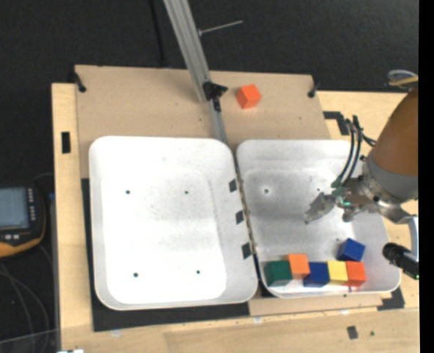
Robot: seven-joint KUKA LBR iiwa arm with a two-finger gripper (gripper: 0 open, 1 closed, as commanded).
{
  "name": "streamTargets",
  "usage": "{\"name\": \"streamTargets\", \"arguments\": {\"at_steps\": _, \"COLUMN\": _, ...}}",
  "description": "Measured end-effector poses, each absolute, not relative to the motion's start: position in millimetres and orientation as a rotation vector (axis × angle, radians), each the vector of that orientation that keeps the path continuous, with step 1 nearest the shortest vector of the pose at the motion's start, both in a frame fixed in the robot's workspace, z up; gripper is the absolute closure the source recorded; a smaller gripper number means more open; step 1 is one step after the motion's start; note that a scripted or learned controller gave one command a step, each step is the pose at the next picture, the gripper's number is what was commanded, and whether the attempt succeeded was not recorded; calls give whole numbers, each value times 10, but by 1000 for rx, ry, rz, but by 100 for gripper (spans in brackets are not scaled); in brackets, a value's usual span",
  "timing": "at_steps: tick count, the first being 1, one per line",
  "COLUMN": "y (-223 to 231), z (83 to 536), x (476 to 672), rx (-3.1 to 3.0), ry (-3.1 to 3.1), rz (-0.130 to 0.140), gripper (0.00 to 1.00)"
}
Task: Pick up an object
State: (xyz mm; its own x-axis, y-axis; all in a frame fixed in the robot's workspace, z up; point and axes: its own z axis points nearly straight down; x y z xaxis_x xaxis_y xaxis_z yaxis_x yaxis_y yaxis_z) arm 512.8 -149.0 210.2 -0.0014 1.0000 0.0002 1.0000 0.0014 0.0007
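Here, in the camera view, the gripper (pixel 321 208) hovers over the right bin (pixel 290 160), jaws apart on nothing. The blue block (pixel 351 250) sits alone just beyond it; best to centre over that before descending, clear of the row of blocks (pixel 316 271).

Row of blocks at right bin's near wall: green block (pixel 278 272); orange block (pixel 299 264); blue block (pixel 317 273); yellow block (pixel 338 271)

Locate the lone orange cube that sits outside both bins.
The orange cube lies on the bench board behind the right bin, beside the slanted metal rail.
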Motion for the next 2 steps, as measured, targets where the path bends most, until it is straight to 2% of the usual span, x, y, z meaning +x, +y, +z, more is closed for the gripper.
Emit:
{"name": "streamTargets", "arguments": {"at_steps": 1, "y": -1992, "z": 1460, "x": 5424, "rx": 2224, "ry": 2218, "rz": -6, "gripper": 0}}
{"name": "streamTargets", "arguments": {"at_steps": 2, "y": -1962, "z": 2577, "x": 5505, "rx": 2210, "ry": 2218, "rz": 7, "gripper": 0}}
